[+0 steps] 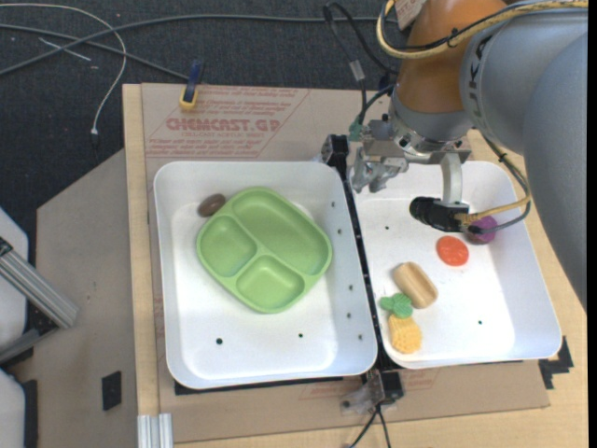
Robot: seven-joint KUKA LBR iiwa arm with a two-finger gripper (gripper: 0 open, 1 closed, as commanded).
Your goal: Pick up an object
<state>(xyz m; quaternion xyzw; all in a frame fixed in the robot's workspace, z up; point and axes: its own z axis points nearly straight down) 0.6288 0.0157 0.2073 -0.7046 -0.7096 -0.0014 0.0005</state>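
Hand (371, 174) is hovering up-left of the roll (415, 284), likely in approach; released or clenched, cannot tell. Next move is calling for lowering onto it.

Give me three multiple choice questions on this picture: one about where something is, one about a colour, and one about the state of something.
1. Where is the small brown object?
A: on the dark floor. B: in the left bin, beside the green tray. C: in a tray compartment.
2. What colour is the flat disc in the right bin?
A: blue. B: white. C: red-orange.
3. How does the green tray lie?
A: open side up, compartments empty. B: upside down. C: heaped with food.

Answers: 1 B, it lies on the bin floor at the tray's far-left corner. 2 C, it shows red-orange against the white floor. 3 A, its hollows show bare green.
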